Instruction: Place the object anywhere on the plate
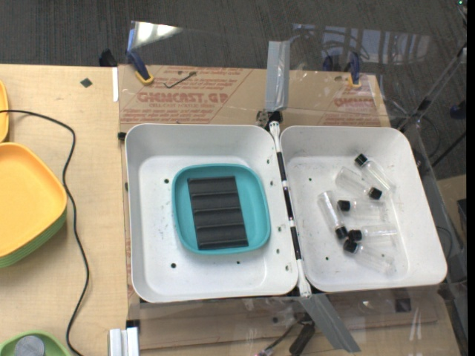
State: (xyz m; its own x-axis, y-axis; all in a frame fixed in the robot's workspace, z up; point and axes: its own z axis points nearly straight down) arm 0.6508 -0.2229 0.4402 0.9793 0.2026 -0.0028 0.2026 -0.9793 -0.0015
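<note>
Where the plate sat: teal plate [258,202] lay in the middle of the left bin [148,228], flat on its floor.
On the plate: a dark ribbed insert [217,212] covered its centre, with teal rim showing all round.
Task objects: several clear tubes [369,174] with black caps lay loose in the right bin [312,262], scattered across its middle and well apart from the plate.
Gripper state: could not be told.
Bench, left side: yellow dishes [26,199] were stacked at the edge, with a black cable [73,221] running past them.
Behind the bins: printed cardboard [185,95] lay flat.
</note>
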